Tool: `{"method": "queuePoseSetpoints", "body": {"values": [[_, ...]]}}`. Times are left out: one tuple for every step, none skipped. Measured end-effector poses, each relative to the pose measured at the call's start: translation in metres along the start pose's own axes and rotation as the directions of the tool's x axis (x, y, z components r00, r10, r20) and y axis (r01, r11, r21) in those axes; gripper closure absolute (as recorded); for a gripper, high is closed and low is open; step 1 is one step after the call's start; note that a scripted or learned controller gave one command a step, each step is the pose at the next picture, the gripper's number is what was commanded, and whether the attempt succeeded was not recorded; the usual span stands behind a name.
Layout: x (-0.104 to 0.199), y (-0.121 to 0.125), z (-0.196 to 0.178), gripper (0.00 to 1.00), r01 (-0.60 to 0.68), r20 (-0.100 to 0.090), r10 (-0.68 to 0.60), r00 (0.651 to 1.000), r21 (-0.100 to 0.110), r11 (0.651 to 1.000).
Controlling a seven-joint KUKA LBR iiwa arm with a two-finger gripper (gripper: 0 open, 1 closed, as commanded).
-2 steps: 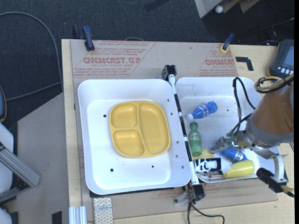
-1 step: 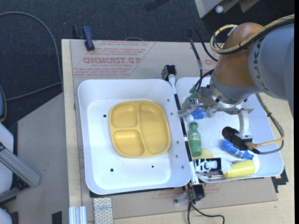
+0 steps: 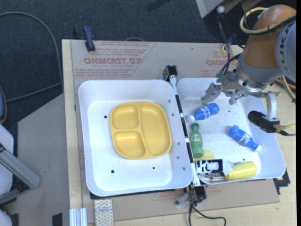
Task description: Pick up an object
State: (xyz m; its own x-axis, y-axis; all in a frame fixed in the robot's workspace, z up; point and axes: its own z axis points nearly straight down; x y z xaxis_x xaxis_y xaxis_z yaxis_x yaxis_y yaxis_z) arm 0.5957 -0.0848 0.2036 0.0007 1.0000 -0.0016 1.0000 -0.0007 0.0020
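So here's where I'm at: my gripper (image 3: 221,92) is hovering over the back part of the right bin (image 3: 277,166), fingers spread apart with nothing between them. Closest thing to grab is the blue bottle (image 3: 207,111), which sits just in front of my fingers and a touch toward the divider between the two bins. It's lying on its side, long axis running on a slant, white cap end pointing at the divider and the fat end angled up toward me. So I'd guess the move is a short drop forward and down, with the fingers turned to pinch across the body, not along it.

Rest of the right bin, going by that blue bottle: a green bottle (image 3: 196,141) lies right in front of it, along the divider. A second blue bottle (image 3: 243,137) is off to the far side, well apart. A yellow bottle (image 3: 242,170) and a black-and-white box (image 3: 208,166) sit at the front edge.

Left bin (image 3: 89,126) just holds a yellow sectioned plate (image 3: 140,129), nothing in its compartments.
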Motion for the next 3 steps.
{"method": "queuePoseSetpoints", "body": {"values": [[-0.051, -0.002, 0.046, 0.00, 0.000, -0.002, 0.000, 1.000, 0.004, 1.000], [-0.102, -0.050, 0.119, 0.00, 0.000, -0.001, 0.000, 1.000, 0.003, 1.000], [-0.071, -0.069, 0.119, 0.00, 0.001, -0.003, -0.001, 1.000, 0.004, 1.000]]}}
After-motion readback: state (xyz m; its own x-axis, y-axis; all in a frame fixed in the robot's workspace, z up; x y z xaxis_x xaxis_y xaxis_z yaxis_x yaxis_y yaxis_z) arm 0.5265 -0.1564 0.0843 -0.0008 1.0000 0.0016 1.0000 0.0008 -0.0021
